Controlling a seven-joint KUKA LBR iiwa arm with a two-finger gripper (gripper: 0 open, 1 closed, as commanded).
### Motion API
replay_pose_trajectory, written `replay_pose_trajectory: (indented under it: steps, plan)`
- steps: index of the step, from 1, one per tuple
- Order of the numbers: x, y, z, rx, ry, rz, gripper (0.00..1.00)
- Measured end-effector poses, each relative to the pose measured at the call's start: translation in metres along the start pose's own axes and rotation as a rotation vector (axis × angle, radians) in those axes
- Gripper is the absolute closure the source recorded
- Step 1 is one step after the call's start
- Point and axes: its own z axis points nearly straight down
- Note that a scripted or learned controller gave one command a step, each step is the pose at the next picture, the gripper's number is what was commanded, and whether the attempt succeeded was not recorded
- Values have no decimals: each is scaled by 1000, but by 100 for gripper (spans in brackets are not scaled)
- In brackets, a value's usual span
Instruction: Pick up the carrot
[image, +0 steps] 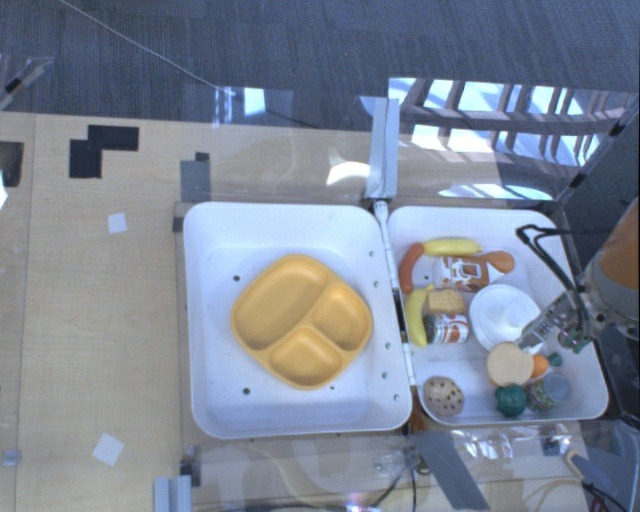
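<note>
1. Grey KUKA arm w/ two-finger gripper (548, 335) is seen low over the right shallow white bin (596, 400), reaching in from the right.
2. Jaw state can't be told: the tips are small and blurred against the clutter.
3. Small orange carrot (540, 365) is seen just below the jaws, partly hidden behind the tan round bread-like disc (510, 365); whether it is touched by the tips can't be told. Nothing is seen gripped.
4. White round bowl (500, 312) is found just left of the jaws, near touching.
5. Dark green round ball (511, 401) is placed below-left of the jaws, beyond the disc.
6. Further left of the jaws: yellow corn cob (447, 299), yellow plastic banana (415, 318), small labelled can (450, 328).
7. Up-left of the jaws: a second yellow banana (451, 246) and a brown-red sausage (410, 268).
8. Speckled tan cookie (443, 396) is seen well down-left of the jaws.
9. Far left of the jaws, in the left white bin (215, 400), a yellow three-compartment plastic plate (302, 320) is laid.
</note>
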Motion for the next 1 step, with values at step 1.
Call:
replay_pose_trajectory:
  steps: [1]
  plan:
    - [26, 25, -12, 0, 1, 222, 100]
